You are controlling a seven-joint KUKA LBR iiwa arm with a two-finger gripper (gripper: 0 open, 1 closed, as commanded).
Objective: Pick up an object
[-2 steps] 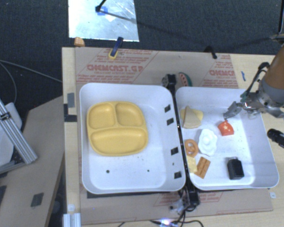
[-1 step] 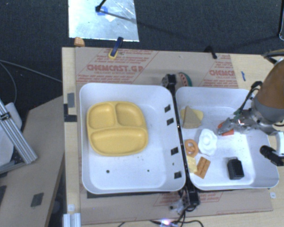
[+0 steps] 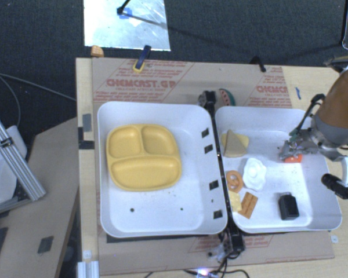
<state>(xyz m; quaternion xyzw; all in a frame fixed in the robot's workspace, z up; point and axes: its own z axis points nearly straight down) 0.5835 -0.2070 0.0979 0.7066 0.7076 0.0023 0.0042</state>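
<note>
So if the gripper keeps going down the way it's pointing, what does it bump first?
Probably the small orange-red object right under the gripper in the right bin, though depth is hard to judge from above.

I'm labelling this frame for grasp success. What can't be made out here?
- The gripper: whether it holds anything; too small and blurred in the camera view.
- The orange thing under it: mostly covered by the gripper, so its identity is unclear.
- The arm: cut off by the right edge.
</note>
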